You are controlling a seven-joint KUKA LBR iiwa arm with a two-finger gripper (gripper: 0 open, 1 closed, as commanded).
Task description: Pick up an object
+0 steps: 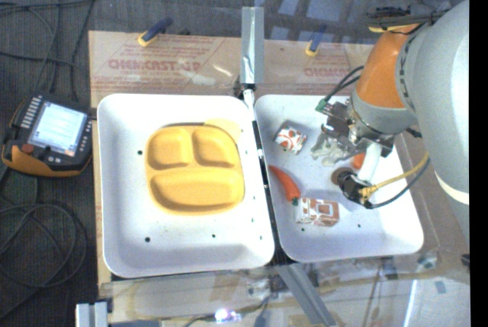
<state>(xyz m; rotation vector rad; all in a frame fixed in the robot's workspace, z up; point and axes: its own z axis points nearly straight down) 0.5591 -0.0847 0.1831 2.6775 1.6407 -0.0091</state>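
One fixed overhead camera looks down at a slant on both bins (114,188), the arm (427,74) entering from the right.

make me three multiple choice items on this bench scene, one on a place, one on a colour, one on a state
1. Where does the yellow three-compartment plastic tray lie?
A. left white bin
B. right white bin
C. on the floor

2. What colour is the long carrot-shaped toy in the right white bin?
A. blue
B. orange-red
C. purple

3. How is the handheld controller left of the bench?
A. screen lit
B. screen dark
C. face down

Answers:
1 A, the tray sits in the middle of the left white bin.
2 B, it shows orange-red against the white floor of the bin.
3 A, its screen glows pale and faces up.
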